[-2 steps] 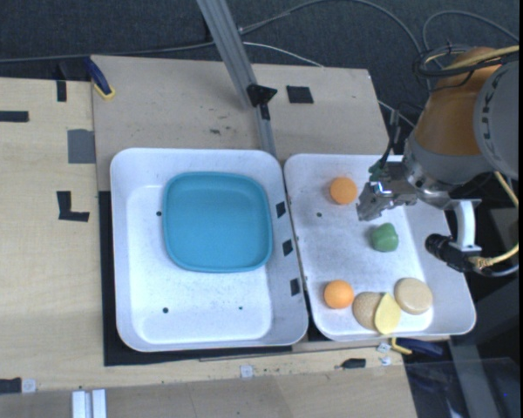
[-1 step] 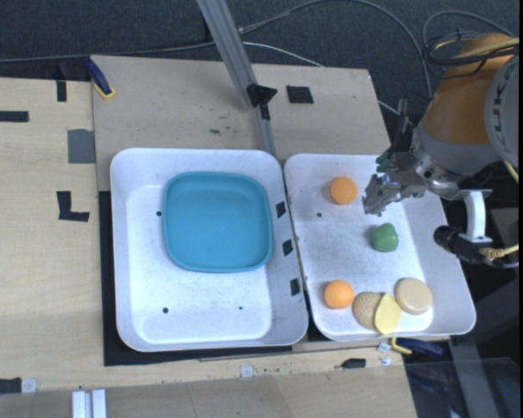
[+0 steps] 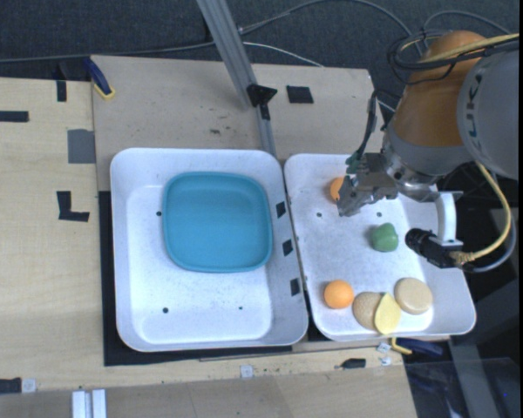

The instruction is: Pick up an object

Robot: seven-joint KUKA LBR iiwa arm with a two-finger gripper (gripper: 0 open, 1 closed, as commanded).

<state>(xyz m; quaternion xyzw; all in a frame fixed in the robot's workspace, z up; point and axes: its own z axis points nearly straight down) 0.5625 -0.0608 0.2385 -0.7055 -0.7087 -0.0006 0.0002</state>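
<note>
A tan counter point(image 3: 35, 233) carries two glossy white bins. The left bin point(image 3: 139, 320) holds a square blue plate point(image 3: 216, 220). In the right bin point(image 3: 331, 233), the claw point(image 3: 356, 200) hangs beside a small orange ball point(image 3: 335, 187); its opening I cannot tell.

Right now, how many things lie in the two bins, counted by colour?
Orange: 2, one ball and one piece partly hidden by the gripper
Green: 1
Tan: 2
Yellow: 1
Blue: 1, the plate in the left bin
Total: 7
</note>
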